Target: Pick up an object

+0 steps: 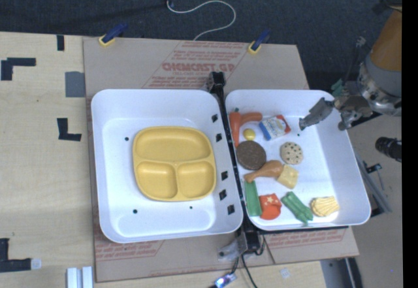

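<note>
Hand (pixel 326 113) hangs over the right bin's (pixel 339 156) top-right corner, fingers spread, nothing between them. Reads as pre-grasp: approach step, no pick made yet.

Next move, my guess: choose a target, come down square over it, then close. Cookie (pixel 291 153) and blue packet (pixel 274 127) sit nearest the hand. Items are packed close, so a clean descent matters or the fingers will nudge neighbours.

Right bin contents: orange carrot (pixel 235 123) by the left wall, small yellow piece (pixel 249 134), blue packet, brown disc (pixel 251 155), cookie, drumstick (pixel 263 171) touching a cheese wedge (pixel 288 177), green stick (pixel 251 198), red piece (pixel 270 206), green pod (pixel 297 207), yellow ridged piece (pixel 324 205).

Left bin (pixel 108 149) holds a yellow three-section tray (pixel 174 162); nothing in its sections.

Both bins sit side by side on cardboard on the counter (pixel 39 149).
</note>
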Robot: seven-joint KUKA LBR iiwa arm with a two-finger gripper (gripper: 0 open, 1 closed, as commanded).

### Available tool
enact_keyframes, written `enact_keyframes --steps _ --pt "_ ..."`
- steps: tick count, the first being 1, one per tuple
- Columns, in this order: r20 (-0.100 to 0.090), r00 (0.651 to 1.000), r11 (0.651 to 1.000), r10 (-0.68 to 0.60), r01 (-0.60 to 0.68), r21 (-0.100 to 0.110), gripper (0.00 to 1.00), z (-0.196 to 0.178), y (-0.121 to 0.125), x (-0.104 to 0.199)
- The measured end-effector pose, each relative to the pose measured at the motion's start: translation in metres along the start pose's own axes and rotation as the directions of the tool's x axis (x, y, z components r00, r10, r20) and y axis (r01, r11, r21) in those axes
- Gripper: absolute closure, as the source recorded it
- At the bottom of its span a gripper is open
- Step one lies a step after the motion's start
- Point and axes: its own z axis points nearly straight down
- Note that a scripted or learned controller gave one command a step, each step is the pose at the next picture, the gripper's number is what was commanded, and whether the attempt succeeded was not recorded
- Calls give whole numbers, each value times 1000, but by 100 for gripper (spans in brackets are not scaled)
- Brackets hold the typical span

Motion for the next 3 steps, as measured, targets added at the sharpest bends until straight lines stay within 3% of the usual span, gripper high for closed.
enact_keyframes --steps 1,3 --pt "2 1000 1000 -3 3 -9 0 -5 2 0" --pt "1 1000 1000 -3 3 -3 0 128 7 2"
